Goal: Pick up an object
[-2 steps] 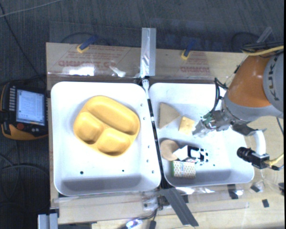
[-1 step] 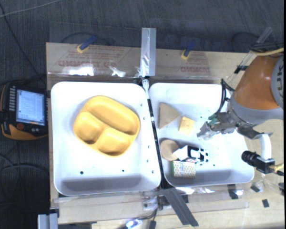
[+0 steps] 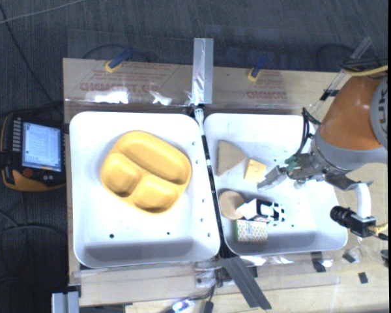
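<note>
Right bin: gripper (finger spread cannot be told) beside tan wedge; 1 small box at near edge. Left bin: yellow cushion.

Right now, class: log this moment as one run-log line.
gripper: over right bin, holding nothing seen | nearest: tan wedge | left bin: yellow cushion | pick: not done

bench | bears: left bin, right bin, side by side
</note>
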Action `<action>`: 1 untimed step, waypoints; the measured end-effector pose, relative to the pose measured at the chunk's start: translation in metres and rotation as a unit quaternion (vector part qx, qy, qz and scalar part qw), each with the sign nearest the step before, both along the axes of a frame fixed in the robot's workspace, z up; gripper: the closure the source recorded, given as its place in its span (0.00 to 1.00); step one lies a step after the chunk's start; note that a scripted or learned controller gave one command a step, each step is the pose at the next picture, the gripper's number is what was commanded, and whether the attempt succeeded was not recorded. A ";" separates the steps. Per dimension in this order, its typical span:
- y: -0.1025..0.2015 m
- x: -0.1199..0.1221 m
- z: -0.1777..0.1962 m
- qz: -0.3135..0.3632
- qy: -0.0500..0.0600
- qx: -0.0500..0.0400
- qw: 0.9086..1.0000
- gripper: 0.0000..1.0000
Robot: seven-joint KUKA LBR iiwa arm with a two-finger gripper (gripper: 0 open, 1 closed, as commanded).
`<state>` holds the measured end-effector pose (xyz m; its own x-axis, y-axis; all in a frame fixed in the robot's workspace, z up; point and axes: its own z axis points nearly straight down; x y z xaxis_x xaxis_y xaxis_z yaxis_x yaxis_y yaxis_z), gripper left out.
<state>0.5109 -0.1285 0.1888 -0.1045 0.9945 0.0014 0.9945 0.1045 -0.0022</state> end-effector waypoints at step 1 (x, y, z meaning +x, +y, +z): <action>0.012 0.078 -0.066 0.117 0.000 -0.001 0.993 0.00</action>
<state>0.5891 -0.1165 0.1223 -0.3328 0.9430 -0.0001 0.9430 0.3328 -0.0019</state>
